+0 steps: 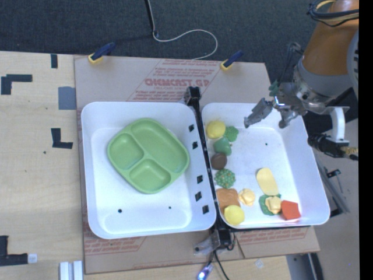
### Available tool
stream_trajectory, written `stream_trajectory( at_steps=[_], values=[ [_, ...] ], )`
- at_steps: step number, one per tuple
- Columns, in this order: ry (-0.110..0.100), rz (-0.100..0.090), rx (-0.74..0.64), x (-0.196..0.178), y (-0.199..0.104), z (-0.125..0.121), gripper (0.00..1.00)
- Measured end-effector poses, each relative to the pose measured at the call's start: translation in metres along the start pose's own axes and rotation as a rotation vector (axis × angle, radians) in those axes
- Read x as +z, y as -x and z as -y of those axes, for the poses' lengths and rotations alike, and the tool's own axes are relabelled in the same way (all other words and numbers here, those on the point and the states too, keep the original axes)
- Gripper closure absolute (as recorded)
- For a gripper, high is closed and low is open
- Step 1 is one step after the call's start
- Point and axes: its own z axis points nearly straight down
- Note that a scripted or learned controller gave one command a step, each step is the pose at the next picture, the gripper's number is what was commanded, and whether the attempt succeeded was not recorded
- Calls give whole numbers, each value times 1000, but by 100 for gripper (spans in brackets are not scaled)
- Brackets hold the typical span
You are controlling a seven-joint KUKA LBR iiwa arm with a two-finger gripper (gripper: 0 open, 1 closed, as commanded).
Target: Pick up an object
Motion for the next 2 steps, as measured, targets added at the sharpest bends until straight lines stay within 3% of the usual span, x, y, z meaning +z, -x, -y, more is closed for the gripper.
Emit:
stream_trajectory(
  at_steps=[1,2],
  values=[
    [-9,-4,-7,66,-85,32,0],
    [-1,-1,-2,53,-80,30,100]
  ],
)
